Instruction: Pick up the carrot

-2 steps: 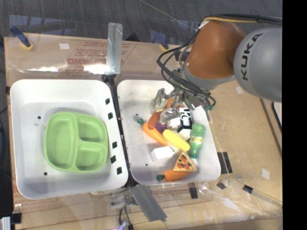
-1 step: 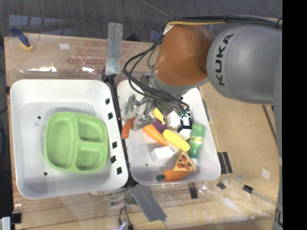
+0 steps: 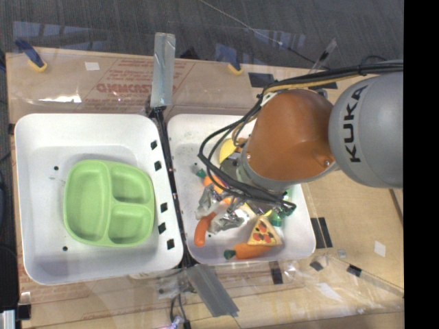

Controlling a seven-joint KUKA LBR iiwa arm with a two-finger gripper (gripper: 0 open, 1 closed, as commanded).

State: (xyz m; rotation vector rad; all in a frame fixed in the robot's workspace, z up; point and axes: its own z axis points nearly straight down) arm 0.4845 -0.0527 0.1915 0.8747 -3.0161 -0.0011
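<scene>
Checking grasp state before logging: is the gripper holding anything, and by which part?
Cannot be told. The metal gripper sits low in the right white bin, beside the orange toy carrot, which lies on the bin floor.

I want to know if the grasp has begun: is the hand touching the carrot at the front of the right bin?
Apart. The camera view shows the carrot lying by the bin's front wall, with the pizza slice and white floor between it and the hand.
</scene>
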